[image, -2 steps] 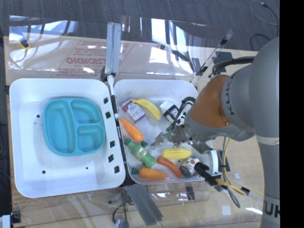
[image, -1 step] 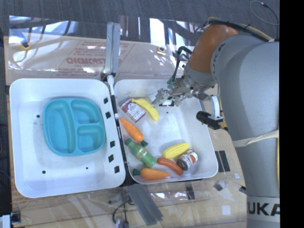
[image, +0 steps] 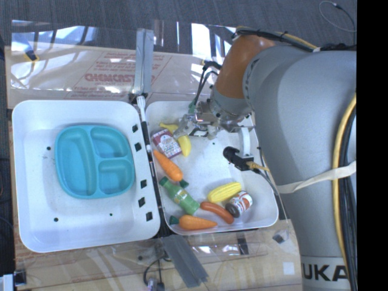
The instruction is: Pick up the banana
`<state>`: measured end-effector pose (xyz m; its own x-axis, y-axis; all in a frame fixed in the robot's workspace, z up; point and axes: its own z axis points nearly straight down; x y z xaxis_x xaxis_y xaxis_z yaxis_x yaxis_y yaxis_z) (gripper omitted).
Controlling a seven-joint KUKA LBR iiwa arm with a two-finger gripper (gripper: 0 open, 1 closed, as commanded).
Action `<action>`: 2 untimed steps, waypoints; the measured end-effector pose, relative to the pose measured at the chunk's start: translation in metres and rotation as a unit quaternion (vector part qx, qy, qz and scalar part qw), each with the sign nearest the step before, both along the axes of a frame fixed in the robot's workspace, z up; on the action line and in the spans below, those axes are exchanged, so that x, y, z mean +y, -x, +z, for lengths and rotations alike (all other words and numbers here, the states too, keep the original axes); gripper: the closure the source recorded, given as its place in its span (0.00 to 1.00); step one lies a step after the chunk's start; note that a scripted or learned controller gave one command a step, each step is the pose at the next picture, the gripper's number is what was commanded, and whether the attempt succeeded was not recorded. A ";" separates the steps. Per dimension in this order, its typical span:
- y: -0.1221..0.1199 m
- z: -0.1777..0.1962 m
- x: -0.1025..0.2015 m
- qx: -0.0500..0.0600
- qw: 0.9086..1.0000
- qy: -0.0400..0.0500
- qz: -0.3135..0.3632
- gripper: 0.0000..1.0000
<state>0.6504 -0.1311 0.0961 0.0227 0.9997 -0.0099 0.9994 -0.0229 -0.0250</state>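
The yellow banana (image: 183, 145) lies in the upper left part of the right bin (image: 209, 162), and another yellow bit of it pokes out near the bin's top left corner. My gripper (image: 193, 123) hangs low right over the banana's middle and hides that part. The grey arm with its orange band (image: 239, 59) reaches in from the right. I cannot make out whether the banana is between the gripper's tips.
A red packet (image: 166, 144), a carrot (image: 168, 166) and a green bottle (image: 181, 198) line the right bin's left side. Corn (image: 224, 191), a can (image: 240, 204), a red sausage (image: 216, 211) and another carrot (image: 195, 223) lie at its front. The left bin (image: 36, 223) holds a blue divided tray (image: 94, 161).
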 end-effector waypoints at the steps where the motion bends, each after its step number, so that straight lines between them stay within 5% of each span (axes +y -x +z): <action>1: 0.002 0.006 0.003 0.006 1.000 -0.002 0.004 1.00; 2: 0.034 0.078 0.019 -0.010 0.996 -0.004 -0.093 1.00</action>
